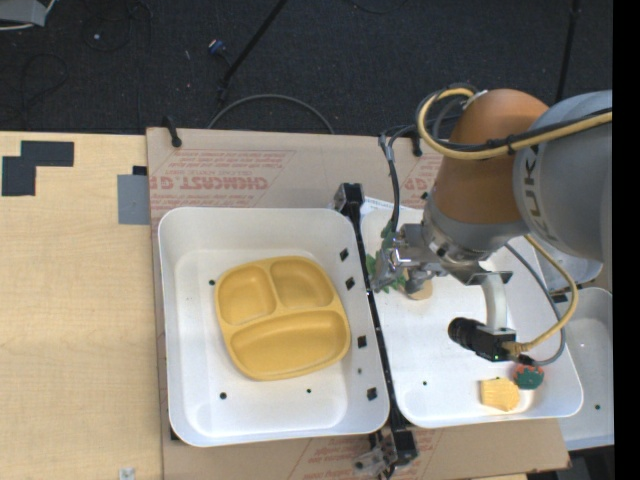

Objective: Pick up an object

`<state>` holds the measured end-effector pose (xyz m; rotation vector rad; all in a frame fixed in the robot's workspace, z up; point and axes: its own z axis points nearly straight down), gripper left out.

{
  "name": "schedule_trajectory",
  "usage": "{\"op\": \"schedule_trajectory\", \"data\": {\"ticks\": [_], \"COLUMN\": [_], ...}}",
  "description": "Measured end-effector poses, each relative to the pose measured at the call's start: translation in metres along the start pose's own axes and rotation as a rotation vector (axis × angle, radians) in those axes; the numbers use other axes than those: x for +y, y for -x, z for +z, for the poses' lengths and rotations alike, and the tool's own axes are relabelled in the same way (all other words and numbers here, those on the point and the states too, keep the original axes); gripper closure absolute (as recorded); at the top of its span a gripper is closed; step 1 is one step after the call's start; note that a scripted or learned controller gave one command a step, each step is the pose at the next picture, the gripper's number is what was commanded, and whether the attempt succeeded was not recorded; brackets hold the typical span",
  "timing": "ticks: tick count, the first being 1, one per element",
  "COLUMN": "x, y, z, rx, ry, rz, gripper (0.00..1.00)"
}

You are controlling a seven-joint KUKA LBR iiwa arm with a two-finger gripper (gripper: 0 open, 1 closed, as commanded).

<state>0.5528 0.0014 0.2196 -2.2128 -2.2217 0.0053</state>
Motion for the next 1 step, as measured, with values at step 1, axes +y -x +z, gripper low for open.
{"op": "schedule_trajectory", "data": {"ticks": [1], "x": [-0.0197], "y": [-0.0541], "z": [-0.0103], "rx": [0.001], "ry": [0.001], "rz": [-0.002], "gripper": [1.0]}}
